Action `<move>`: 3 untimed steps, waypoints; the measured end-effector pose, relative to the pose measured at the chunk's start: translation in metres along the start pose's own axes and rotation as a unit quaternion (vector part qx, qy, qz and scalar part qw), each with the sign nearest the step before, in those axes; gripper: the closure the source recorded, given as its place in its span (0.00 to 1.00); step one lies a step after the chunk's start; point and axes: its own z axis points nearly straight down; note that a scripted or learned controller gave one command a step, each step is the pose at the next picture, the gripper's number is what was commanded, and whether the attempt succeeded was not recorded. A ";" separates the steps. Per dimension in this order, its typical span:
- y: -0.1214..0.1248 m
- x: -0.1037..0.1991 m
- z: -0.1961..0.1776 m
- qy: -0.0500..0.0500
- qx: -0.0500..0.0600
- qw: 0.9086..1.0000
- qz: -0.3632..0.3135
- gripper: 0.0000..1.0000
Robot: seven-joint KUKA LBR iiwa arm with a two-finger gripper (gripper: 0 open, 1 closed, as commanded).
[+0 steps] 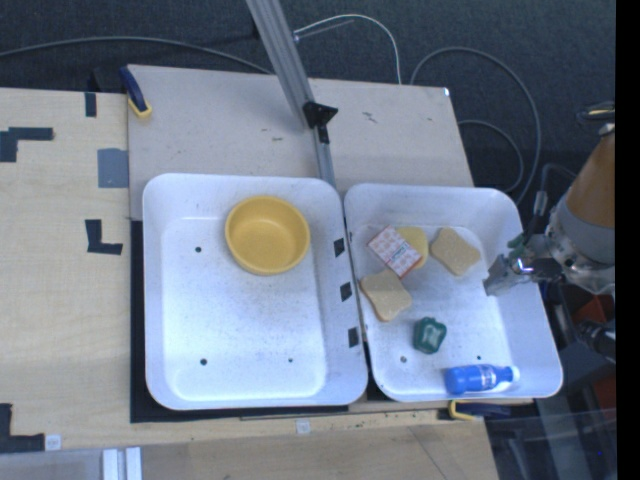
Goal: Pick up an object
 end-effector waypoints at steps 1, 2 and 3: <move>0.001 0.000 -0.053 0.000 0.000 1.000 0.000 1.00; 0.014 0.054 -0.039 0.001 0.003 1.000 -0.002 1.00; 0.031 0.104 -0.045 0.002 0.003 1.000 -0.002 1.00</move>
